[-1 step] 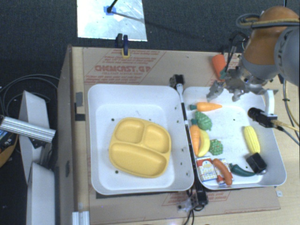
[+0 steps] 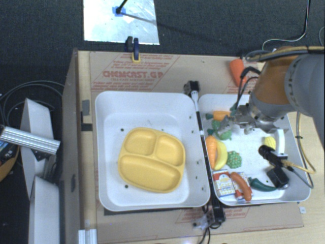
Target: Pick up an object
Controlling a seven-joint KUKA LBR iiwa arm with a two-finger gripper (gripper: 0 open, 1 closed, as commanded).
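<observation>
we see the left bin point(image 2: 104, 136) bearing a yellow divided tray point(image 2: 151, 159), and the right bin point(image 2: 299, 187) scattered with toy food. the gripper point(image 2: 231, 123) hangs over a banana point(image 2: 221, 155) and broccoli point(image 2: 234, 159); we cannot tell its grip.

1. Two bins sit side by side on the bench — the left bin point(image 2: 109, 136) holds a divided tray point(image 2: 151, 159) near its middle.
2. In the right bin point(image 2: 299, 187), a banana point(image 2: 221, 155) lies along the left wall, a broccoli piece point(image 2: 234, 159) just to its right.
3. Nearer the front edge, a sausage point(image 2: 241, 185) rests beside a small carton point(image 2: 225, 185).
4. My gripper point(image 2: 238, 120) hangs over the right bin's rear left part — my arm point(image 2: 284, 85) reaches in from the right.
</observation>
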